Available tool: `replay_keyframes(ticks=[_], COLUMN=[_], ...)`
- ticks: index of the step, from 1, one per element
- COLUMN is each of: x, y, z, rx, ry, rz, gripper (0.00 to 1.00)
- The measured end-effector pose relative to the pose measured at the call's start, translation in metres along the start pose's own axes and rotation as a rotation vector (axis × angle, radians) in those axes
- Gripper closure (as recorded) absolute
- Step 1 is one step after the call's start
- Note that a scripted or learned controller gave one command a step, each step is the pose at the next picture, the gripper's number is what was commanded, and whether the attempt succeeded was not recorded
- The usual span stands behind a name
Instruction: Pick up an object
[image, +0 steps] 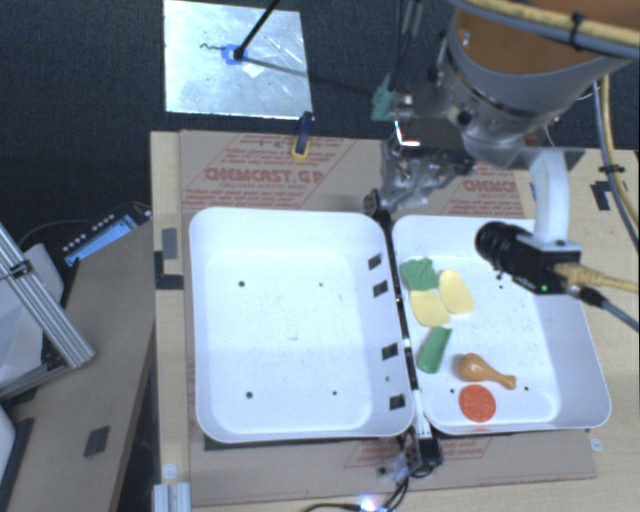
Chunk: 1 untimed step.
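step: reaching, nothing lifted yet
jaws (412, 180): above the far edge between the bins; i cannot tell their state
objects: yellow slices (442, 298), green pieces (434, 349), drumstick (485, 371), red disc (478, 403) in the right bin (570, 350)
next move: travel nearer over one piece, then descend

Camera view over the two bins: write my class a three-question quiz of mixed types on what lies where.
1. True or false: the red disc lies in the left bin.
2. Which item lies just above the red disc in the picture? A) orange drumstick B) green leaf C) green stick
3. Fill in: the two yellow pieces lie in the ___ bin.

Key: 1 false; 2 A; 3 right.
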<state>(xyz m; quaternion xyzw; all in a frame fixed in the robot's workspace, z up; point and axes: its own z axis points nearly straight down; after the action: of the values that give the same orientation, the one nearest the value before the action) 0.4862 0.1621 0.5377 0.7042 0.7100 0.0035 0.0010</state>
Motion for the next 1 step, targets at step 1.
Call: replay_keyframes(ticks=[1], x=[-0.0908], y=[0.0386], z=[0.0027], rx=[0.003], ry=[-0.005], rz=[0.016], gripper=[1.0])
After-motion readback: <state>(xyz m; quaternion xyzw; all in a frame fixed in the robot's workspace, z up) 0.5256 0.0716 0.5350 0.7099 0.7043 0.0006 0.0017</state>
